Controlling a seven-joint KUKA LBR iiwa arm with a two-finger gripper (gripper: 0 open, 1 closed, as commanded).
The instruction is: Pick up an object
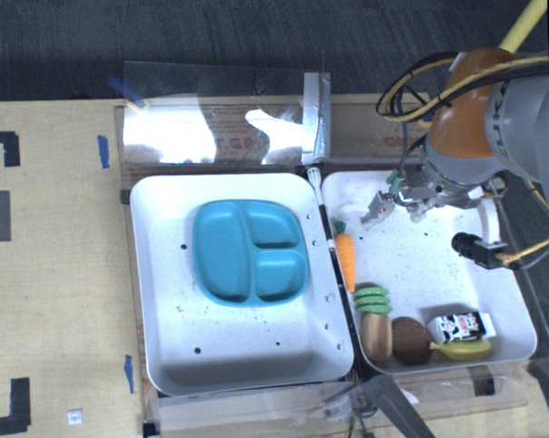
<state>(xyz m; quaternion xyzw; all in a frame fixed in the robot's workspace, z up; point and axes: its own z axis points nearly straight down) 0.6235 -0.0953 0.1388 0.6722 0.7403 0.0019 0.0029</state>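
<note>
My two-finger gripper [394, 202] hangs over the far part of the right shallow white bin [511, 326], and nothing sits between its fingers.

Whether my fingers stand wide or narrow I cannot tell from this slant. My grey arm with the orange band [461, 124] reaches in from the right. The things to pick lie along the bin's left wall and near edge: an orange toy carrot [346, 258], a green ridged toy [372, 299], a tan block [376, 336], a brown rounded toy [410, 338], a yellow banana [464, 349] and a small black-and-white carton [459, 325]. The left white bin [171, 354] holds a blue divided plastic plate [250, 251].
</note>
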